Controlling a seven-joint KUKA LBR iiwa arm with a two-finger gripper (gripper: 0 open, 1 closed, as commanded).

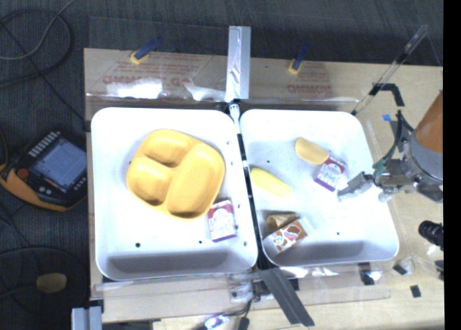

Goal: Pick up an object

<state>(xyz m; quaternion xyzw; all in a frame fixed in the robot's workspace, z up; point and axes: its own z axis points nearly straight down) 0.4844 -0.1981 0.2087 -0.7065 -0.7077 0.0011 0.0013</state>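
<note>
The right bin (346,123) holds a yellow-orange oval piece (311,150), a pale yellow banana-shaped piece (269,181), a small purple-and-white packet (330,174) and a brown packet (286,232). In the left bin (108,177) lie a large yellow bun-shaped object (175,172) and a small pink-and-white packet (222,221). My gripper (354,186) hangs low at the right side of the right bin, just right of the purple-and-white packet and apart from it. Nothing shows in its grasp.
The arm's wrist and orange band (432,134) sit over the right bin's right rim. A metal divider (238,69) stands behind the seam between the bins. A handheld pendant (50,170) lies on the floor at the left. Cables trail at the upper left.
</note>
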